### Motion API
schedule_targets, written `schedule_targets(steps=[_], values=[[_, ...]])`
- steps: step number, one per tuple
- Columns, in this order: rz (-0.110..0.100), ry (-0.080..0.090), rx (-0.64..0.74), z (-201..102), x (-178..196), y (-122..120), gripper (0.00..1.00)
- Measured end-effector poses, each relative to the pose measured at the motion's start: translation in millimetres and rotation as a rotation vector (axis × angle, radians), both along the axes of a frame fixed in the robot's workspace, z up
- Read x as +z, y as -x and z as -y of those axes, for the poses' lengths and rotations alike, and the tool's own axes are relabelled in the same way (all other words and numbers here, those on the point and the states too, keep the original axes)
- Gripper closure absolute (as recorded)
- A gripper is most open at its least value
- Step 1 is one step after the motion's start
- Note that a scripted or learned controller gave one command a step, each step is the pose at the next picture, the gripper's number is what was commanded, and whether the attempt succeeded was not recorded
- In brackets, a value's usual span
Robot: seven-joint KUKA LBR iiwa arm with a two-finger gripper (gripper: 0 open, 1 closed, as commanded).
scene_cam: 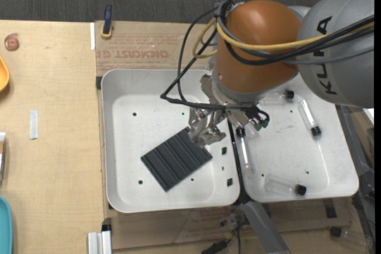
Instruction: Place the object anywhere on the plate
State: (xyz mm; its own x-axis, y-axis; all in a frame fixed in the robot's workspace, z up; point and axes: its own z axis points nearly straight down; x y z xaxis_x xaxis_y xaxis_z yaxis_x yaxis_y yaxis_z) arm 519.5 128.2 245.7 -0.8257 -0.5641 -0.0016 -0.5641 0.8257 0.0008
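Dark ribbed plate (176, 159) lies flat in left bin (119, 128), toward its front-right part. Long axis runs diagonal, from front-left up to back-right, ribs along same line. Gripper (205, 131) hangs over plate's back-right corner, just at its edge; can't tell whether it touches. Can't tell grip state, nothing seen held. Arm (297, 50) w/ orange band covers back of both bins, cables (190, 62) looping over it. Right bin (333, 181) holds clear tubes w/ black caps: one (309, 119) near right side, one (284, 186) near front edge, one (243, 151) along divider btwn bins.
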Motion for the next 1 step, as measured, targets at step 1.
schedule_targets(steps=[1], values=[[0.0,0.0,0.0,0.1,0.0,0.0,0.0]])
